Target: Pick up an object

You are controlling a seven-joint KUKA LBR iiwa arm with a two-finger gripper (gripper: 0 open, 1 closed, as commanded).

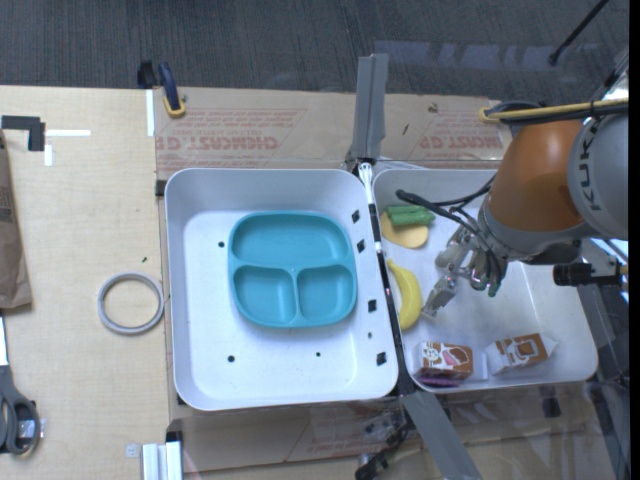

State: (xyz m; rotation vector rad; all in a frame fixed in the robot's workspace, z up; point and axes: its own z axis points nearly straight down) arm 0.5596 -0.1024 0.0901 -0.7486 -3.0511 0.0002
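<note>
Banana (pixel 407 294) is the likeliest pick here: it lies in the right bin (pixel 570 363), hard against the divider between the two bins, its long axis running up and down the frame with a slight curve. From the camera view, the gripper (pixel 447 286) hangs just to the banana's right, fingers (pixel 437 299) pointing down and toward it, the lowest tip near the banana's lower half but apparently not touching. The fingers look slightly spread with nothing between them (though the slant makes this hard to be sure of). A short shift leftward in the frame would likely straddle the fruit across its narrow width. Two wrapped snack packets (pixel 485 358) lie nearer the front wall, and the teal plate (pixel 294 269) sits in the left bin (pixel 195 298).
</note>
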